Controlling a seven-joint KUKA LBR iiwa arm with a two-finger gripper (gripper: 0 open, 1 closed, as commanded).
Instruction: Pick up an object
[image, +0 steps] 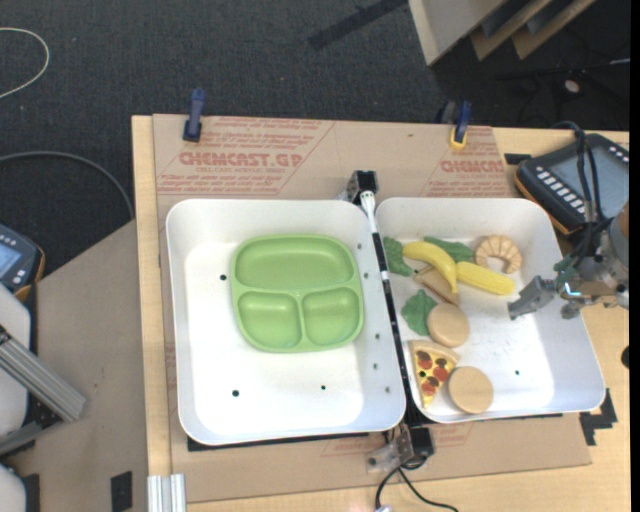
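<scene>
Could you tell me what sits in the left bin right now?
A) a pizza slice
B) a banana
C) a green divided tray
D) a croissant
C: the green divided tray lies alone in the left bin, while the food toys are in the right bin.

Robotics lab, clamped bench (300, 140), white bins (190, 300), teach pendant (575, 180)

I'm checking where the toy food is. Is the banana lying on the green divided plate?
No: the banana lies in the right bin, while the green plate sits in the left bin.

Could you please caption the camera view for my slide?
Claw over right bin of toy food; green tray in left bin.
</scene>
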